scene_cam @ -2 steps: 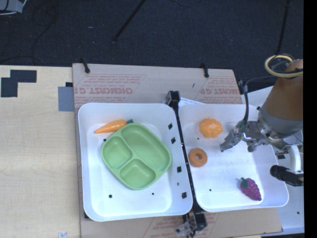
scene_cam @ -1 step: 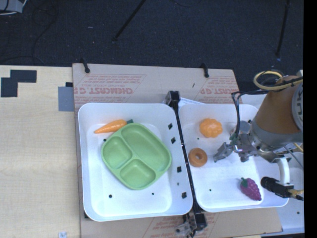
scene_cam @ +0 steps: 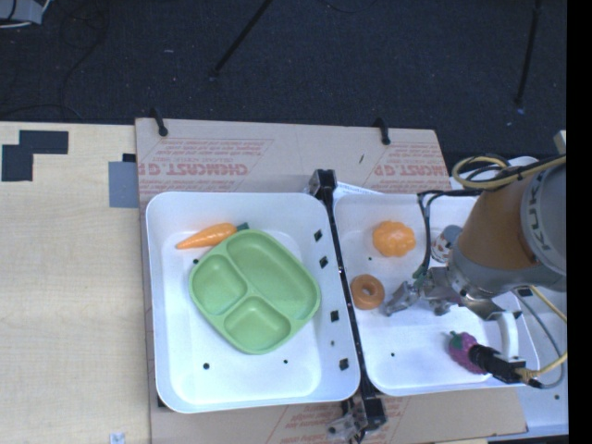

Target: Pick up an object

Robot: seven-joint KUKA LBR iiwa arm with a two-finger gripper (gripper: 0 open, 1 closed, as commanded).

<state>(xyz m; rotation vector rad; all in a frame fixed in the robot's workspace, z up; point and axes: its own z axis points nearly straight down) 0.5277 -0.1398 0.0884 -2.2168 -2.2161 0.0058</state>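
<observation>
In the right bin (scene_cam: 407, 368) lie an orange round fruit (scene_cam: 394, 239), a brown ring-shaped doughnut (scene_cam: 367, 291) and a purple toy (scene_cam: 465, 351) near the front right. My gripper (scene_cam: 403, 299) reaches in from the right and hovers low just right of the doughnut, below the orange fruit. I see nothing between its fingers. The grey arm with its orange band (scene_cam: 495, 234) covers the bin's right side.
The left bin (scene_cam: 176, 359) holds a green divided plate (scene_cam: 254, 289) and an orange carrot (scene_cam: 208, 235) at its back left. A black divider (scene_cam: 338, 285) runs between the bins. Cables (scene_cam: 518, 340) loop near the purple toy.
</observation>
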